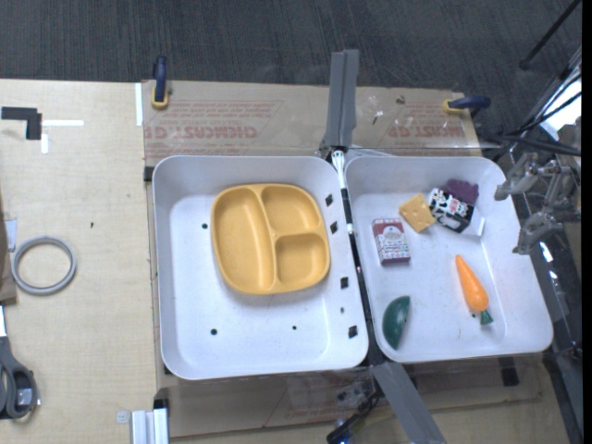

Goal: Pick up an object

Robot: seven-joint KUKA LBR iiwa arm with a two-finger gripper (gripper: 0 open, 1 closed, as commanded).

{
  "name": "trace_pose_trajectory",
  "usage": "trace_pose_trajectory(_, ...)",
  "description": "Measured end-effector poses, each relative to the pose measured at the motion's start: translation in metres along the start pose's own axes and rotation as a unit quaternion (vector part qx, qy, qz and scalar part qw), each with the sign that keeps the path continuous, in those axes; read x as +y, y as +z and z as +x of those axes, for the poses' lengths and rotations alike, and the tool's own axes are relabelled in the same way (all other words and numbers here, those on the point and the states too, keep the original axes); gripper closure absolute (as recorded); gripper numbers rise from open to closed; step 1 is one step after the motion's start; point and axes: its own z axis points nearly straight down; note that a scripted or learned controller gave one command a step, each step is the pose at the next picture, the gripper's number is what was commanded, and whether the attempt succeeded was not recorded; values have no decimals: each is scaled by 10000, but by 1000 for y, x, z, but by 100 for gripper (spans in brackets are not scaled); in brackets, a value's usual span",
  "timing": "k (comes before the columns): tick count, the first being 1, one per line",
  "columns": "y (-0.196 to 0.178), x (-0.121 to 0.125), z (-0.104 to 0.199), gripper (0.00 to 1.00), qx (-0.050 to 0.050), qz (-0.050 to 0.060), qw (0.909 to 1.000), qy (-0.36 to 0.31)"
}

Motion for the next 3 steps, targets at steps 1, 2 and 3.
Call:
trace_pose_trajectory(1,78,18,-35,0,5,5,9773,2117)
trace_pose_trajectory(2,103,-19,-85,0,0,10,9260,3774)
trace_pose_trajectory(3,187,-1,-48,0,6,13,8150,5795)
